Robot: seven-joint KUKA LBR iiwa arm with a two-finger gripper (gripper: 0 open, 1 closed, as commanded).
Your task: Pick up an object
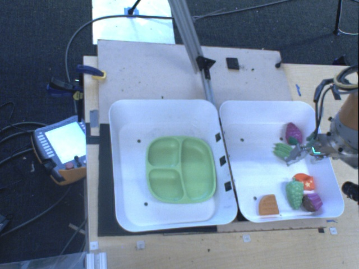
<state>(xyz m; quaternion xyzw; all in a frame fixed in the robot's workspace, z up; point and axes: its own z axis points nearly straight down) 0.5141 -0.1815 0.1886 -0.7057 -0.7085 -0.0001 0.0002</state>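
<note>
My gripper [296, 152] reaches in from the right and sits low over the right bin [252, 116]. It is right beside a small green toy [282, 149] and just below a purple toy [293, 133]. Whether it touches either one I cannot tell. Nearer the front right corner lie a red toy [303, 179], a green bumpy toy [294, 194] and a dark purple toy [312, 202]. An orange wedge [268, 205] rests at the front of the same bin.
The left bin [126, 150] holds a green divided plate [181, 168]. A metal pole [188, 29] slants across the back board. A teach pendant [61, 149] lies left of the bench, among cables.
</note>
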